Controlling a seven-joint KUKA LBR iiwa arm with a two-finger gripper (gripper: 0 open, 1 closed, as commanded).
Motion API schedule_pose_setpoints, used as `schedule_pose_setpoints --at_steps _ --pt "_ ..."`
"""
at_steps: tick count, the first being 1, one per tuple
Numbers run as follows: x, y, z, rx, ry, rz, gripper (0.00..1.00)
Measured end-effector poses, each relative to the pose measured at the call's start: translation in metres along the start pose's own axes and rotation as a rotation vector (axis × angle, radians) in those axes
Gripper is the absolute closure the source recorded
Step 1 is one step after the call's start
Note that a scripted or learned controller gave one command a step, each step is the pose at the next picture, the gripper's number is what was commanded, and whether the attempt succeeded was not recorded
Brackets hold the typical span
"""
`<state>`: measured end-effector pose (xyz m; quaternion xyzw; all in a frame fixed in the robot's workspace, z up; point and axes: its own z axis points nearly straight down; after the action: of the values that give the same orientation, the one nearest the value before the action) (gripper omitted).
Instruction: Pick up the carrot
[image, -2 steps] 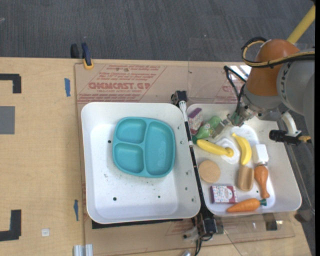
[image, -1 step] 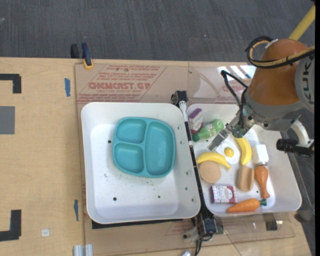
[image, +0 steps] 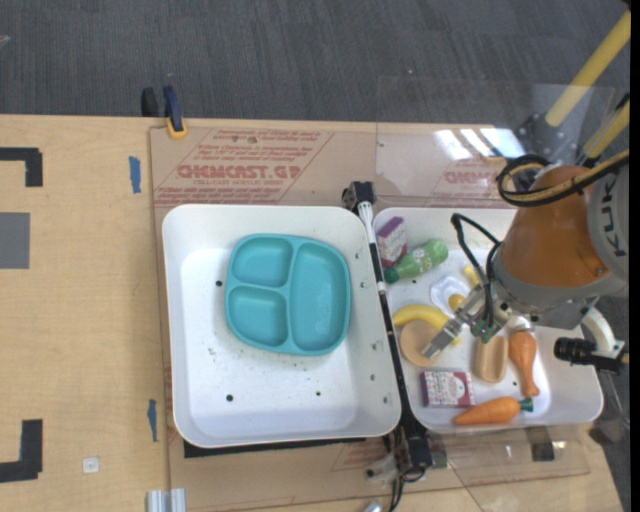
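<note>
**Orange wrist over the right bin, carrot not yet taken**

Orange-banded grey arm sits highest and closest to the lens, so you meet it first; below it the two-finger metal gripper points toward eight o'clock, its tip low over the round tan disc beside the curved yellow toy banana. You cannot tell whether it is apart or together; nothing is visibly clamped.

From the gripper, the tan toy hot-dog bun lies at about four o'clock, the brown toy drumstick just past it. The small pink-and-white carton is at six o'clock. The orange toy carrot with a green tip lies near the front wall of the right shallow white bin, at five o'clock from the gripper, lengthwise left to right, just beside the carton.

You are in the approach step, by my reading. Next you need to shift toward five o'clock, turn to straddle the carrot's narrow width, and descend clear of the carton.
</note>
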<state>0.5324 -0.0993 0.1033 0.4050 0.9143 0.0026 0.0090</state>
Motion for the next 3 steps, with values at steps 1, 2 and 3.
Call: schedule_pose_setpoints --at_steps 1,2,3 --pt "-0.073 -0.011 0.013 0.0 -0.004 -0.177 0.0" --pt "-0.097 0.005 0.012 0.003 0.022 -0.013 0.0" --pt "-0.044 -0.047 0.002 0.011 0.015 -0.121 0.0"
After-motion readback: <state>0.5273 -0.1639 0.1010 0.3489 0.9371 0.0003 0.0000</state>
